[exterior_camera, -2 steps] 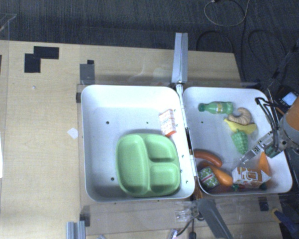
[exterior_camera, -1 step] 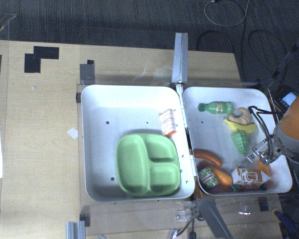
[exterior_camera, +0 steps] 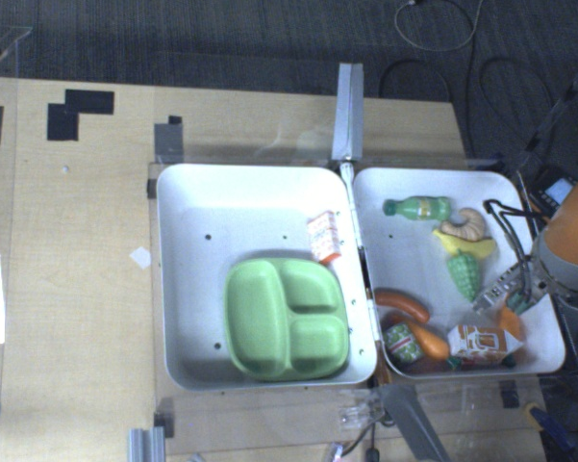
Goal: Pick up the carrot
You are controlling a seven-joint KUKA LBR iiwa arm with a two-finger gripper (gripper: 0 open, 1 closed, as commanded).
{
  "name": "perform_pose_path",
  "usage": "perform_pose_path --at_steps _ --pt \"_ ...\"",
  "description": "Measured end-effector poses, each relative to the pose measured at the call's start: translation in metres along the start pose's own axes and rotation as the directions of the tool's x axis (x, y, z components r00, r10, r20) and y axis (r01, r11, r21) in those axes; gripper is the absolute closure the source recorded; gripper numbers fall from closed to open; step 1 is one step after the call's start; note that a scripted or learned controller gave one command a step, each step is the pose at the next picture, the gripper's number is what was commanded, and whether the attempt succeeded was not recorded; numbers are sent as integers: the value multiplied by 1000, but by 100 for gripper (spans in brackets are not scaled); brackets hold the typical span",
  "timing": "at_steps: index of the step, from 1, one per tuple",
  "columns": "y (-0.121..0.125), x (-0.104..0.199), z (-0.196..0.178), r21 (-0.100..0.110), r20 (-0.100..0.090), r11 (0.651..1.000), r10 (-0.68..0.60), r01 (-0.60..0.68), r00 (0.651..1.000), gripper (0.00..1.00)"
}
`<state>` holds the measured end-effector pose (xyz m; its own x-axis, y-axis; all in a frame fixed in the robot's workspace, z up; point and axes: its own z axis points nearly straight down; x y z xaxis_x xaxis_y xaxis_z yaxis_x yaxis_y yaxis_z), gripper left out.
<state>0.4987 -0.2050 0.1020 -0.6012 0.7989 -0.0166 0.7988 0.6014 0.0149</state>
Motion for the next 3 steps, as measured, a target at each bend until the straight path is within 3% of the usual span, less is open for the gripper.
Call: perform_pose_path --at_steps 1,2,3 --pt "0 0 0 0 0 1000 0 0 1000 0" --pt "3 -2 -12 -6 6 1000 0 0 1000 100" --pt "3 -2 -12 -5 6 1000 0 0 1000 0"
